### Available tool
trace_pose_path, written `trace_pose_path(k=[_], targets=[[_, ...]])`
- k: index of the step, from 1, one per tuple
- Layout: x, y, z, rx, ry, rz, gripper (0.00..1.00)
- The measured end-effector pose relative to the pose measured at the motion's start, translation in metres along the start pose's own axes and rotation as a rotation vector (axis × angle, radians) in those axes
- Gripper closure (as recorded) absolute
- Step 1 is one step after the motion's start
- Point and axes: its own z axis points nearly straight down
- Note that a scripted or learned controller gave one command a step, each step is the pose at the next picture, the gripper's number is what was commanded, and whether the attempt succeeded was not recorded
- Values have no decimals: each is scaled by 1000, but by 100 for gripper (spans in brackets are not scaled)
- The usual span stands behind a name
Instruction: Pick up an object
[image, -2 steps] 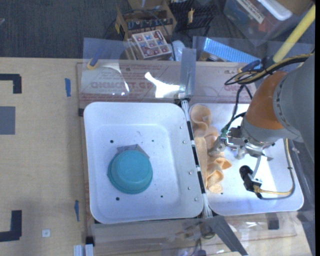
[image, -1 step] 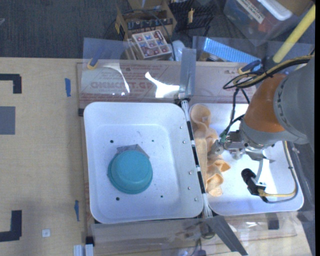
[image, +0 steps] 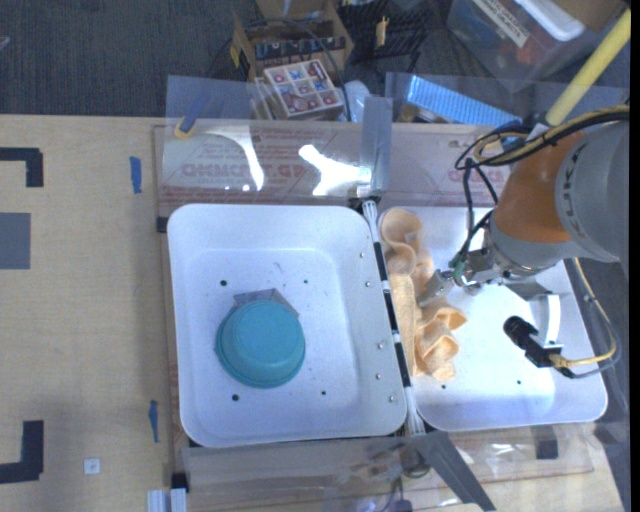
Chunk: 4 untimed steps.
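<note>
The end effector (image: 440, 290) reached down into the right bin (image: 520, 395), at the tan, wavy-edged objects (image: 425, 320) strung along that bin's left wall; whether it was clenched or released could not be told. A teal bowl (image: 261, 344) sat upside down in the left bin (image: 270, 250).

Mirrored lettering on the clear panel (image: 215, 165), seemingly unreadable.

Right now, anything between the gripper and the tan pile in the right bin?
Nothing visible. The gripper is already down at the crumpled tan fabric-like pile along the right white bin's left wall; the teal round bowl sits in the left white bin.
</note>
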Motion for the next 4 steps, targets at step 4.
trace_pose_path(k=[4], targets=[[15, -10, 0, 0, -2, 68, 0]])
